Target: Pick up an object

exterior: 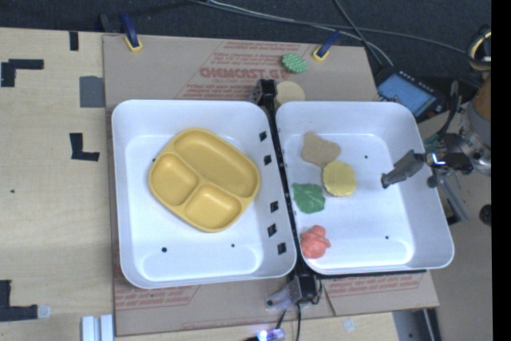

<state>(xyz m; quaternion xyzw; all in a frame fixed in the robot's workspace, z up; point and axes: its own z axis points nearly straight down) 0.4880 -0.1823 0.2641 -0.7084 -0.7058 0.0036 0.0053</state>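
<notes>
The right bin [399, 251] holds a tan flat piece [319, 148], a yellow round piece [339, 178], a green leafy piece [309, 197] and an orange-pink piece [314, 241]. My gripper [397, 172] reaches in over the bin's right rim, above bare floor. It sits to the right of the yellow piece and apart from it. Nothing shows between its fingers.
In the left bin [136, 251] lies a yellow divided plate [204, 178]. Behind the bins, a green dotted piece [294, 62] and a pale round piece [289, 92] rest on the cardboard. Cables run across the dark back. A blue device [407, 92] lies at the right.
</notes>
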